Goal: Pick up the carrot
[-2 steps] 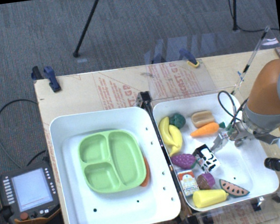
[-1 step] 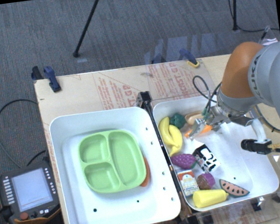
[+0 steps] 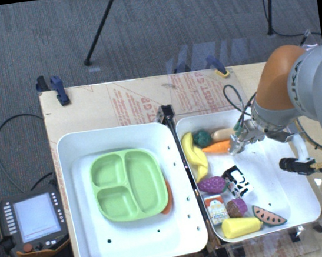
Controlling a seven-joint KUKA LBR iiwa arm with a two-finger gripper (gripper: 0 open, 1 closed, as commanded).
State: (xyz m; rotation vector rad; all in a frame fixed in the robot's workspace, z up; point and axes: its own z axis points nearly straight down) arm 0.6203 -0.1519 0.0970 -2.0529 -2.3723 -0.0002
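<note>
Carrot (image 3: 216,147) lies in the right bin (image 3: 289,196), far-left part, long axis roughly left-right. Banana (image 3: 195,156) is just to its left, a green item (image 3: 202,139) and a pale piece (image 3: 222,134) just beyond it. Tool (image 3: 238,142) sits right at the carrot's right end, touching or nearly so. View is too coarse there, so can't tell if the tool is apart, together or clamped on it; not calling it a grasp.

Handling guess: toy food, likely light, rigid plastic, smooth and tapered, so it can squirt out of a pinch near the tip. Best hold is across the thick mid-body, jaws square to the long axis. Crowding on the left and far sides leaves little finger room; approach from the open right side.

Left bin (image 3: 71,167) holds a green divided plate (image 3: 128,184), not relevant.
</note>
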